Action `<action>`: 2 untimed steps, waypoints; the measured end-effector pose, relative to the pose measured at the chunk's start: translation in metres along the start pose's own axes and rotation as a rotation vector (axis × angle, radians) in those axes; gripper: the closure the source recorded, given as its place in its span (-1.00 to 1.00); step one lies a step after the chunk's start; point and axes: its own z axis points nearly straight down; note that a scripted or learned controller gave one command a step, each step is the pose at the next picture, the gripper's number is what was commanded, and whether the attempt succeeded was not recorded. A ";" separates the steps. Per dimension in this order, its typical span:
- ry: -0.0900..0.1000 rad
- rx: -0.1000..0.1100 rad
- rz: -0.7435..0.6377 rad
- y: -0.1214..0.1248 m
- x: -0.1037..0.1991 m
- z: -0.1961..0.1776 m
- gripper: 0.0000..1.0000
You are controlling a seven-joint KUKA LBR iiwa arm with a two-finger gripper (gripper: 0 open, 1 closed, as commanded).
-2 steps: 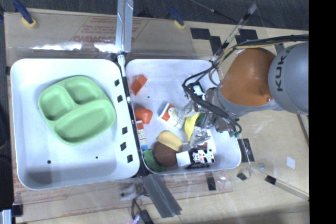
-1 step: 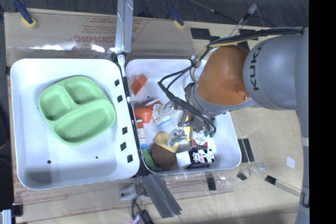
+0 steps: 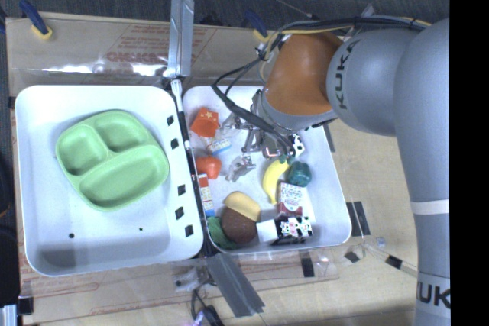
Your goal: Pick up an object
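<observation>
Two white bins stand side by side; the left bin carries a green divided plate. The gripper hangs in the middle of the right bin, just beside a banana. Its metal fingers look spread and grip nothing.

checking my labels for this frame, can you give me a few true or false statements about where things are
1. The green plate lies in the left bin. True.
2. The banana lies in the left bin. False: it lies in the right bin, among the other small things.
3. The tool is over the right bin. True.
4. The green plate is one flat dish with no sections. False: it has three sections.
5. The arm hangs over the green plate. False: it is above the right bin.
</observation>
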 end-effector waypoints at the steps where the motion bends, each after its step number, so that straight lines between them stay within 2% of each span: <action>1: 0.016 0.000 0.058 -0.084 0.035 -0.024 -1.00; 2: 0.020 -0.004 0.094 -0.066 0.053 0.008 -1.00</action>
